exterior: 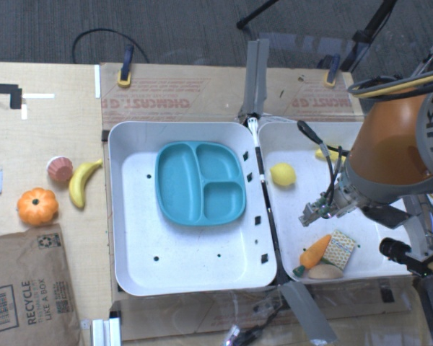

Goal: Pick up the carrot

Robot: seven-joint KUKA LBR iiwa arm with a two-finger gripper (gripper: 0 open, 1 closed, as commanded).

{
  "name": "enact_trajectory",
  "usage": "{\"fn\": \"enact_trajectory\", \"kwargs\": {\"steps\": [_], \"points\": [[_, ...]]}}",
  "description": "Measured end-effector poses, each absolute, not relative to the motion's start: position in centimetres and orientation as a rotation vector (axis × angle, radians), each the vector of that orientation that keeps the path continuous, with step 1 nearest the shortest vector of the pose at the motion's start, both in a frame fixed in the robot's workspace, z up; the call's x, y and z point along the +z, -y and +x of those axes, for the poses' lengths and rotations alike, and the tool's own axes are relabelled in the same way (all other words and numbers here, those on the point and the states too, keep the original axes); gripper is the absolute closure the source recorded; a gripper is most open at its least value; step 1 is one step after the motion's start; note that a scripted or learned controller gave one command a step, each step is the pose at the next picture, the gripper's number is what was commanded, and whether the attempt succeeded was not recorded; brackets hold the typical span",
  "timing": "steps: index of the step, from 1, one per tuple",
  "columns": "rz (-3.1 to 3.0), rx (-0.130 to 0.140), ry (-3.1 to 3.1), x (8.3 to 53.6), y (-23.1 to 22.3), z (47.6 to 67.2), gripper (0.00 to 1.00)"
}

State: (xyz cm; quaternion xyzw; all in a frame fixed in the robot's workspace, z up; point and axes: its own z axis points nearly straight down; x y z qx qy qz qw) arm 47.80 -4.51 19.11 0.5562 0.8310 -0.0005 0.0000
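The orange carrot (314, 254), with a green stem end, lies near the front of the right bin (289, 222), pointing down-left. It touches a beige sponge-like block (340, 249) and a pale oval piece (325, 272). My gripper (315, 212) hangs above the right bin's middle, a little behind and above the carrot, with nothing visible between its fingers. The grey arm with its orange band (393, 146) covers the bin's right part.
A yellow lemon (282, 174) lies at the right bin's back left. A teal divided plate (200, 182) sits in the left bin (130, 215). A banana (82, 182), a small pumpkin (37, 206) and a pink item (60, 169) lie on the bench at left.
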Motion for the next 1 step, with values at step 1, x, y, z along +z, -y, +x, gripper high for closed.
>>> {"fn": "enact_trajectory", "kwargs": {"steps": [1], "points": [[1.749, -0.001, -2.61, 19.11, 4.53, 47.8, 0.0]]}}
